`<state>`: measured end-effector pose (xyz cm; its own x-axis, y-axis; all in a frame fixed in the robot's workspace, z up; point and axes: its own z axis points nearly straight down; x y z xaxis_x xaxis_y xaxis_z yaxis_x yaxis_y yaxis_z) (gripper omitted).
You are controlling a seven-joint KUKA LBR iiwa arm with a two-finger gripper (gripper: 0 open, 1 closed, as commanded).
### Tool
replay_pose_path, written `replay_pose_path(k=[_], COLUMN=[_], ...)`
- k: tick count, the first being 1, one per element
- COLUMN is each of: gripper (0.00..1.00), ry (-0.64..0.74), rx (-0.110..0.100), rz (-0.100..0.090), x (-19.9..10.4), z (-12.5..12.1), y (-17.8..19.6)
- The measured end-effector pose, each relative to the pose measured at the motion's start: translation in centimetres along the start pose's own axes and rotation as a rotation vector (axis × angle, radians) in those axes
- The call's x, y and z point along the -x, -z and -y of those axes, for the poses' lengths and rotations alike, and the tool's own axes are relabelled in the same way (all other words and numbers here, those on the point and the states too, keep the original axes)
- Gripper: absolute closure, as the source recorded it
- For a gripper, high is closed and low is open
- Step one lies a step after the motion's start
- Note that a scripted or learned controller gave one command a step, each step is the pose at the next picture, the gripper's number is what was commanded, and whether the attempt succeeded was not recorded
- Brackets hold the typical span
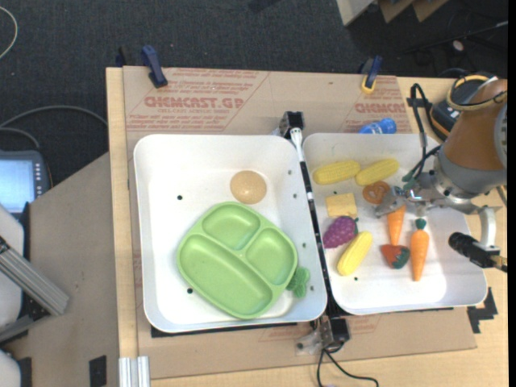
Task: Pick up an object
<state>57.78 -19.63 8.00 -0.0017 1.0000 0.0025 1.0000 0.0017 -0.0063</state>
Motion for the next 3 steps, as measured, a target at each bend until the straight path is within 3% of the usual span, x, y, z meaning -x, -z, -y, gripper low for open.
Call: replay_pose_path(k=[1,2,3], gripper=[1.00,1.00,1.00], ry=[-0.002,0.006,0.005], rx=[0.008,0.009,0.020], rz=[0.003,0.001,0.003], x=[0.1,-7.2,-11.5], z=[-0.1,-3.5,-6.7], y=[1.5,0.4,11.2])
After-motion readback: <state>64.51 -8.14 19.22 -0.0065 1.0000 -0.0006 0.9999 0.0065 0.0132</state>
